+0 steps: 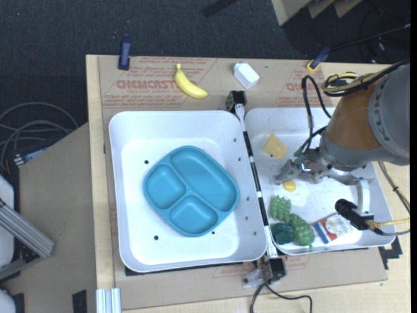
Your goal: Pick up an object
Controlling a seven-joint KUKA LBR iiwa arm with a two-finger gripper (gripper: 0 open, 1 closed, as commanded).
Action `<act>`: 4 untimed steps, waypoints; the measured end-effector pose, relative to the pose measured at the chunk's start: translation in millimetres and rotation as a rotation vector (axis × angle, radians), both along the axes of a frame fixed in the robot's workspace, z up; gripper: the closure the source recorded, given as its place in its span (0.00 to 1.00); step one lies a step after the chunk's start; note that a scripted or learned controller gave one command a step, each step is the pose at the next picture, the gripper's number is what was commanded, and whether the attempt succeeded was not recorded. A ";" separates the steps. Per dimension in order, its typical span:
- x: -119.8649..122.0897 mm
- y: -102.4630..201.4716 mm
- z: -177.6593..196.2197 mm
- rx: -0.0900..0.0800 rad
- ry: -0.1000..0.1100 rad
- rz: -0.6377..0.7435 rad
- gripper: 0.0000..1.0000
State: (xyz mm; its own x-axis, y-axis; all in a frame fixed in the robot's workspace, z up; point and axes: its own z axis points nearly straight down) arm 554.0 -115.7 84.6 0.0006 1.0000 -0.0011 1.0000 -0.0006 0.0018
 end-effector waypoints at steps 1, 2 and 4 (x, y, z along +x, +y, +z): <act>5.9 12.2 -0.1 0.000 0.000 0.001 0.00; -22.2 13.0 -0.3 0.002 0.004 0.000 0.00; -15.7 14.1 -0.3 0.002 0.003 0.000 0.00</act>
State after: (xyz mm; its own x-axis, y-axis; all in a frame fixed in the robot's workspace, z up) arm 538.3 -101.6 84.3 0.0008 1.0000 0.0008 1.0000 -0.0008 -0.0015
